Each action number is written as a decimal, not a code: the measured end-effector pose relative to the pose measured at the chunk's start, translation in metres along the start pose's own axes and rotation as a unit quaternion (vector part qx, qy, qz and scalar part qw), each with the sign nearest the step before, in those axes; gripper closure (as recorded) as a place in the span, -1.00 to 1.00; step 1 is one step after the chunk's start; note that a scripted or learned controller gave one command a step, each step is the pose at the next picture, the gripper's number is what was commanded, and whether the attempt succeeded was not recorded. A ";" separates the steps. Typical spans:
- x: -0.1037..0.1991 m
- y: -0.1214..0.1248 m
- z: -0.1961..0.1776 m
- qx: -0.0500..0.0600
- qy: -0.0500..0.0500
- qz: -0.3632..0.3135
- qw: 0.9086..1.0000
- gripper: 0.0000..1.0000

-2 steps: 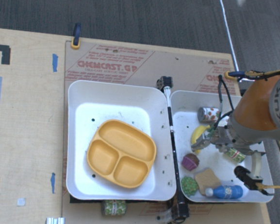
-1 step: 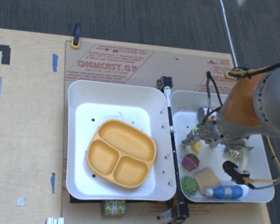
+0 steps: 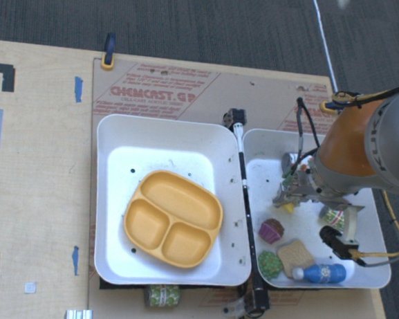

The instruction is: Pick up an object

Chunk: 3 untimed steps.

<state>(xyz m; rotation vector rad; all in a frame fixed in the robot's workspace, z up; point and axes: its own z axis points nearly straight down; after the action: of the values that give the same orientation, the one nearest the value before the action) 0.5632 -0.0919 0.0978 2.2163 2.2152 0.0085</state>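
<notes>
My gripper point(image 3: 288, 198) reaches down into the right bin point(image 3: 261, 169), low over a small yellow object point(image 3: 289, 207) near the bin's middle. The wrist above hides the fingertips. Below it lie a purple-and-green ball point(image 3: 272, 230), a green leafy item point(image 3: 270, 264), a tan square block point(image 3: 295, 255) and a blue bottle point(image 3: 323, 273) lying on its side. A small green-patterned can point(image 3: 332, 216) sits to the right, partly under the arm.
The left bin point(image 3: 114, 141) holds a yellow divided plate point(image 3: 173, 218). A green can point(image 3: 163, 296) lies outside the bins at the front edge. Cables and a black clamp point(image 3: 236, 117) run along the divider between the bins.
</notes>
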 end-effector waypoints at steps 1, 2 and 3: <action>0.073 -0.069 -0.088 0.005 0.002 -0.001 1.000 1.00; 0.126 -0.082 -0.104 0.004 0.001 -0.001 1.000 1.00; 0.128 -0.083 -0.088 0.006 0.001 0.000 1.000 1.00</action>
<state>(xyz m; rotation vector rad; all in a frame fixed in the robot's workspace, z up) 0.4792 0.0364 0.1845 2.2237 2.2229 -0.0018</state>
